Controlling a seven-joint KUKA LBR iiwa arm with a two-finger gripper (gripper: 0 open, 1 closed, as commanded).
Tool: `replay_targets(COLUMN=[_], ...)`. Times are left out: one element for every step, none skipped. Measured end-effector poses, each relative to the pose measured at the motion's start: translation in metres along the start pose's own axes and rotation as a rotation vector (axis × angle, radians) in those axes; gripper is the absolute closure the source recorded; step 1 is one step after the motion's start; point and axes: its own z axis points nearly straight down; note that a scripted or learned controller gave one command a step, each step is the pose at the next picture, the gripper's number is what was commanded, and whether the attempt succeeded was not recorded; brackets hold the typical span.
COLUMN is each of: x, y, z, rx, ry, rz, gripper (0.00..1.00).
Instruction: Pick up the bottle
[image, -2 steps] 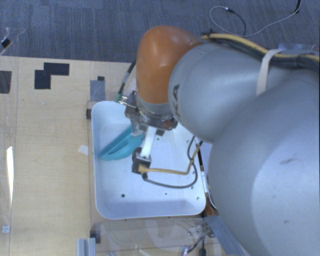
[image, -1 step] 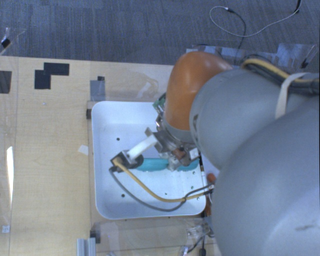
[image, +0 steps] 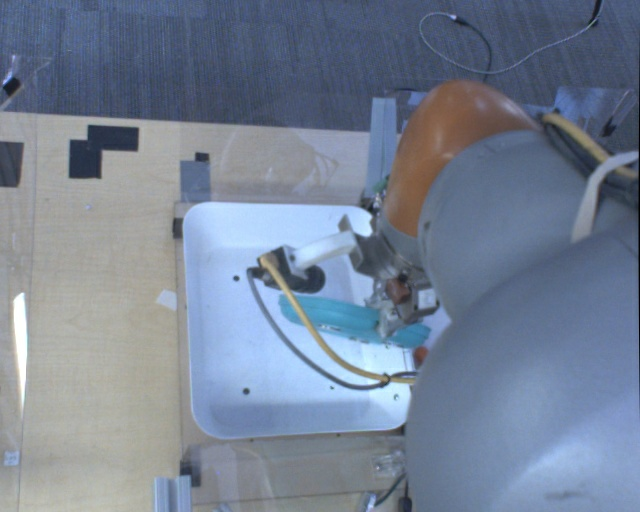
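- The grey arm looms nearest, covering the desk's right side.
- The teal bottle lies flat in the white bin, toward its right edge.
- The pincer sits at the bottle's right end; whether it grips, I cannot tell.
- Best centre over the body before lifting.

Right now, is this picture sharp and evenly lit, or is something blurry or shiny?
In the camera view the grey arm looms close to the lens and looks soft and out of focus; the white bin is brightly lit, with a faint shadow across its floor; a streak of glare sits at the bench's left edge; the teal bottle under the end effector reads slightly smeared.
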Motion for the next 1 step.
replay_targets(x=[0.0094], y=[-0.0486], z=[0.0089], rx=[-0.004], ry=[-0.004], rz=[-0.160], gripper=[1.00])
